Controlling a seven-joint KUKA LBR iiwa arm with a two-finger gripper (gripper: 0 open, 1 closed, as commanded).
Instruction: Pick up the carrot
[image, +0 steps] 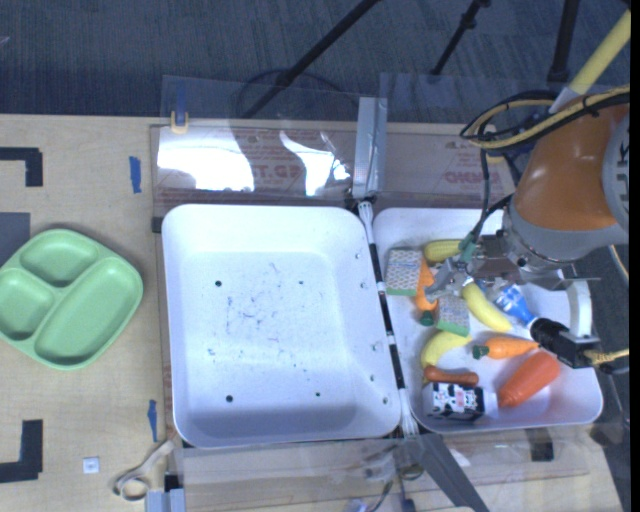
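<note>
The carrot (505, 347) lies unlifted in the right bin (590, 405) among other toy food (a banana (486, 308) just above it), while the gripper (452, 277) hovers further left, whether its jaws are spread or closed I cannot tell, so the pick remains undone.
</note>
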